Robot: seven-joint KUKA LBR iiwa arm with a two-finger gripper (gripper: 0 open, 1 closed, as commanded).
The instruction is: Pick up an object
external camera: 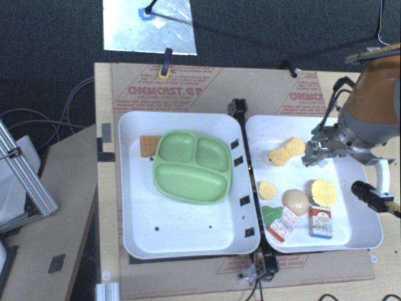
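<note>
Hanging over the upper part of the right-hand shallow white bin (360, 231), the claw (313, 153) sits at the end of the grey arm with its orange band (376, 99), which enters from the right of the frame. Whether the claw is spread or pressed together I cannot tell, since its tip is a dark, small cluster from this slant; nothing can be made out between its tips.

Nearest to it lies the lumpy yellow toy food piece (287, 152), just beside the claw toward the left of the frame and at about the same height in the picture. Its long axis runs from lower left to upper right. This is the relation that matters: a short shift leftward would likely bring the claw over it, and closing across the narrow width looks the easier grip.

Further down the frame, in the same bin, lie a round yellow ridged disc (324, 192), a beige bun-like ball (296, 200) and a small red and blue box (321, 222), all farther from the claw.
</note>
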